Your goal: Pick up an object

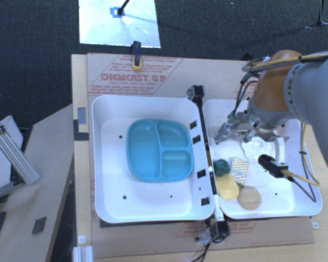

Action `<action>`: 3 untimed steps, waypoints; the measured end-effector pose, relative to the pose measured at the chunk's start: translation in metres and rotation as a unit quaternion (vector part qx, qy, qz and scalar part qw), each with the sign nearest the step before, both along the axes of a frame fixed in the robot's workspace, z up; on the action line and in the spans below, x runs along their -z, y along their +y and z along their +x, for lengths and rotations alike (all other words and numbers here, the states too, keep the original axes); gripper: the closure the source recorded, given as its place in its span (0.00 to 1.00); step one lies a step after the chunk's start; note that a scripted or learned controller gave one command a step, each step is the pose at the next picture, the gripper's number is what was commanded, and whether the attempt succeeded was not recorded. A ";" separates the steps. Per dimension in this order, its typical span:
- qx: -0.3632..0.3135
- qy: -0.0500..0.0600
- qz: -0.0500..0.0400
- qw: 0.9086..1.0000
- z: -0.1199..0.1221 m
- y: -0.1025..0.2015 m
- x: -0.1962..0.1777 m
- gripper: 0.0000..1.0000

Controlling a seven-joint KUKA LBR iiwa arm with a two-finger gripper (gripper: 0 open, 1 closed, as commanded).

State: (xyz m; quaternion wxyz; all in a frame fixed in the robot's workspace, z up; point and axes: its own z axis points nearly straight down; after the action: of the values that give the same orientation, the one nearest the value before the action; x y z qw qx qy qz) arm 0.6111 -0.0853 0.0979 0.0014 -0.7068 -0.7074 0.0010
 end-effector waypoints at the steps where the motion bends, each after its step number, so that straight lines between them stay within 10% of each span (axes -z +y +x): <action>1: 0.000 -0.004 -0.001 1.000 0.002 -0.001 -0.014 1.00; 3: -0.001 -0.006 -0.001 1.000 0.009 -0.006 -0.119 1.00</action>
State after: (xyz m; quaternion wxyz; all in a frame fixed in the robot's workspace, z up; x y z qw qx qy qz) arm 0.6199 -0.0918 0.2170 -0.0035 -0.7059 -0.7083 -0.0024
